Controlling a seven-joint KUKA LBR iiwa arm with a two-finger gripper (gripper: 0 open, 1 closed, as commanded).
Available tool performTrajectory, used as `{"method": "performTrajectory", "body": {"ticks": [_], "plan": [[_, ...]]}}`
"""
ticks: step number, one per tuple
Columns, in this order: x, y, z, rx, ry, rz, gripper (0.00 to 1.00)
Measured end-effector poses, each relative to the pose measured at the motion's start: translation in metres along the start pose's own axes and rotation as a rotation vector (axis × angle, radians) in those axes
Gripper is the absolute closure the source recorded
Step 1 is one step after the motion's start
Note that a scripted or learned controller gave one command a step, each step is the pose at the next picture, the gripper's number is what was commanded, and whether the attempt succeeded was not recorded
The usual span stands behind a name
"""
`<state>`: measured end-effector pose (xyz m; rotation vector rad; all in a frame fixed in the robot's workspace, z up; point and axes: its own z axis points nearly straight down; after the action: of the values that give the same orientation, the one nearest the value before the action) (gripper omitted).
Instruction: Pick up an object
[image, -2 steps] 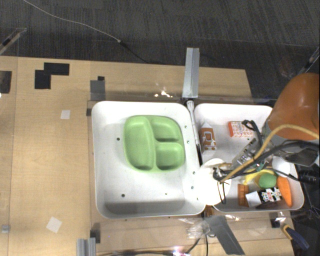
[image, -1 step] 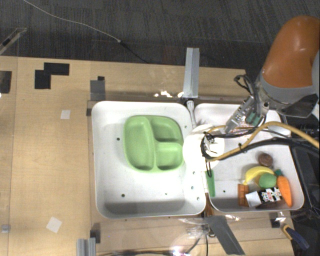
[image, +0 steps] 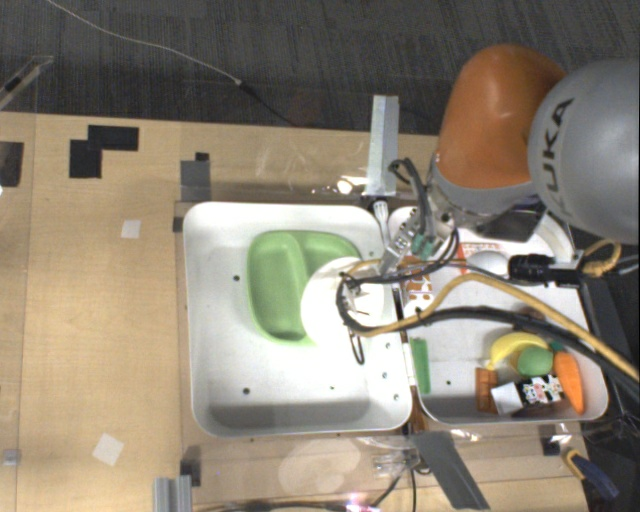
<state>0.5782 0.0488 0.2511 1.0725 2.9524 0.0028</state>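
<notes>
Just left of end effector (image: 352, 300), grip state unclear, lies green bowl (image: 285, 280) in L bin (image: 215, 400).

Grey arm housing (image: 590, 130), upper right: dark capital letters "UKA" readable, rest of the brand word cut off by the curve of the casing. Small carton (image: 540, 392) in right bin carries print, too small to read.

arm (image: 500, 120): reaching in from right | wrist: angled down-left
</notes>
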Motion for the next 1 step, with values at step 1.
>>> {"method": "performTrajectory", "body": {"ticks": [1], "plan": [[-0.0946, -0.0262, -0.0078, 0.000, -0.008, -0.094, 1.00]]}}
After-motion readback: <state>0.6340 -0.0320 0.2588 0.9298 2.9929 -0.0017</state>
